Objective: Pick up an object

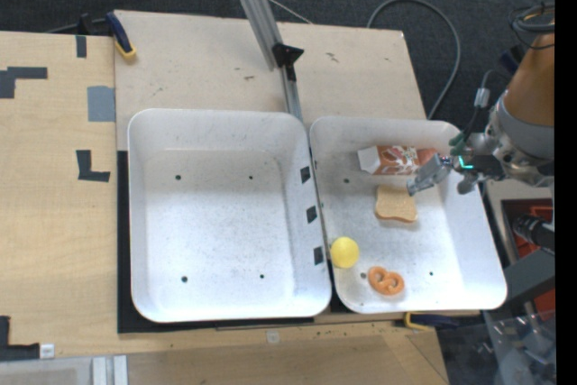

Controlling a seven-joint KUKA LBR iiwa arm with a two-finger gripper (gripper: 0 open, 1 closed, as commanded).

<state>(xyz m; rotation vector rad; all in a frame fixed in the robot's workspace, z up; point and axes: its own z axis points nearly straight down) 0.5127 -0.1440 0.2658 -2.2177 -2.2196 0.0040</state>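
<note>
Objects to choose from all lie in the right-hand shallow white plastic bin [478,270], four of them, while the left-hand shallow white plastic bin [216,131] beside it offers nothing to pick. Going by size, the grey arm with its orange band [532,86] reaches in over the right bin's far right rim, and its two-finger gripper [446,174] hangs above the upper right part of that bin. One grey finger [425,180] points down and left toward the food items; whether the fingers are spread or closed I cannot tell from this angle, and nothing is visibly held between them.

Largest of the objects is the red and white wrapped packet [397,160] near the bin's back wall, just left of the gripper. Just below it sits the tan slice of toy bread [396,206], lying flat, close under the finger tip but seemingly not gripped. Nearer the front, the orange pretzel-shaped toy [386,281] rests on the floor, and the small yellow ball [344,252] sits against the bin's left wall.

As a judgement, the pick is not yet done: every item rests on the bin floor, so closing on one and lifting it remain
</note>
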